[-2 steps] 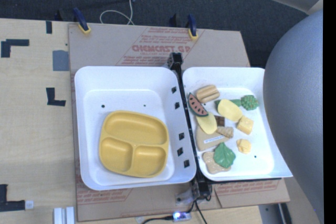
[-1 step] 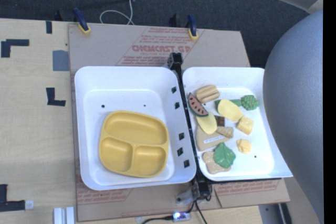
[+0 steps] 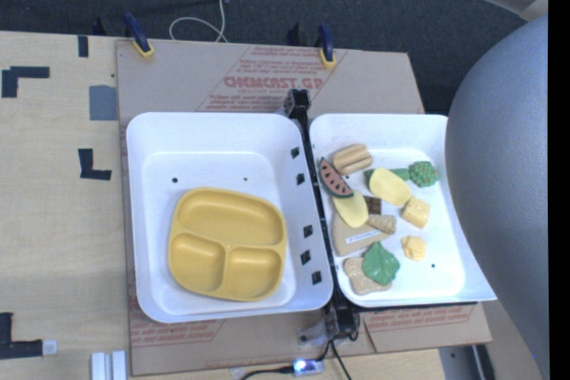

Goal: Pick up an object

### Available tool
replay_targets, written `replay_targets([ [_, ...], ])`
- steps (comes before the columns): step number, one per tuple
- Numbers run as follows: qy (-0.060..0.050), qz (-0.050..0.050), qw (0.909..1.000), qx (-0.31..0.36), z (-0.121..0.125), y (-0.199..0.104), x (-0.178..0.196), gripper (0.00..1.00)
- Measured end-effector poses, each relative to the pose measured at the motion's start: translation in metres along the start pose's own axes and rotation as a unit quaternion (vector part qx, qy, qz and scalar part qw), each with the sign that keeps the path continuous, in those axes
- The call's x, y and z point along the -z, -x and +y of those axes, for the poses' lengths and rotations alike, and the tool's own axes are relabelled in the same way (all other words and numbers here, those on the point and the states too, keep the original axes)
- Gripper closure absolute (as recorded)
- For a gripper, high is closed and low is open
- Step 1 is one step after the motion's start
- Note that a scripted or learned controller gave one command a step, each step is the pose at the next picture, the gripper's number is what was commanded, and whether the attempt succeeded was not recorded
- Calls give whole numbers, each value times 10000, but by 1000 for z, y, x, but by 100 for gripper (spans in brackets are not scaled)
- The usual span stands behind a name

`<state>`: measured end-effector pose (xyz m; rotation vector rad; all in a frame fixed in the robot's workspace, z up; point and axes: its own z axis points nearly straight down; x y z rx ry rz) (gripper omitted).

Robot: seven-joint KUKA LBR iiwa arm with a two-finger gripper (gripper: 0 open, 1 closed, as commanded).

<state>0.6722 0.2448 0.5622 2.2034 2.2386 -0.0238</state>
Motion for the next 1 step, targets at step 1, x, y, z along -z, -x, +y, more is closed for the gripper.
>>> replay_targets([
  [1,44,5,10000,-9,1,-1,8,100],
])
